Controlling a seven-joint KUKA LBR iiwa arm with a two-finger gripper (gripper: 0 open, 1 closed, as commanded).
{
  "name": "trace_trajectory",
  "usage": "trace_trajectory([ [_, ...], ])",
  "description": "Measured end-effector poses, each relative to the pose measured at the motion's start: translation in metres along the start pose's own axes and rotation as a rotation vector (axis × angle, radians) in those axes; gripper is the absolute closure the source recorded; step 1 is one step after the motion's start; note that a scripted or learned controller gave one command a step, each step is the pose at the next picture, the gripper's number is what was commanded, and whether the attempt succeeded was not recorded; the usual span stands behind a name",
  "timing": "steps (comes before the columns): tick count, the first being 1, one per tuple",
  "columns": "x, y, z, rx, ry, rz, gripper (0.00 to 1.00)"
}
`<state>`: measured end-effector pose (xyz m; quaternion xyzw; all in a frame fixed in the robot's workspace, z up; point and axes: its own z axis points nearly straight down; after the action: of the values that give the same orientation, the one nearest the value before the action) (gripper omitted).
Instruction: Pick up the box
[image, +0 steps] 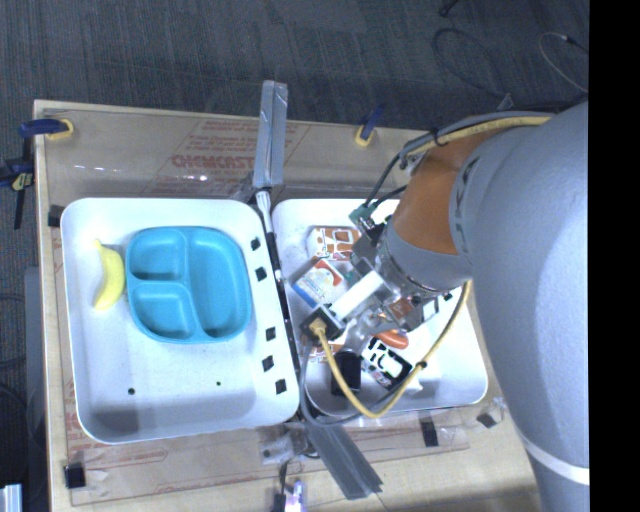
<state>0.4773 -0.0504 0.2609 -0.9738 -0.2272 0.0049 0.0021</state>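
A white box (335, 243) with orange-brown print lies at the far left of the right bin (460, 375). Just in front of it sits a small blue and white pack (308, 288). My arm comes in from the right and covers most of this bin. The gripper (383, 322) hangs low over the bin's middle, to the right of the pack and in front of the box. Its tips are hidden among the wrist parts. Beside it show a red item (396, 339) and a black and white printed item (387, 361).
The left bin (100, 390) holds a blue divided tray (190, 282) and a yellow banana (108, 276) by its left wall. A grey rounded shape (325, 400) sits at the right bin's front left corner. A black-clipped divider (275, 320) separates the bins.
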Motion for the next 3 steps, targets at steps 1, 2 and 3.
trace_trajectory([
  [1,0.038,-0.077,0.031,0.000,-0.002,-0.054,1.00],
  [2,0.012,-0.027,0.070,0.001,-0.003,0.033,1.00],
  [3,0.013,-0.027,0.070,0.001,-0.003,0.033,0.00],
])
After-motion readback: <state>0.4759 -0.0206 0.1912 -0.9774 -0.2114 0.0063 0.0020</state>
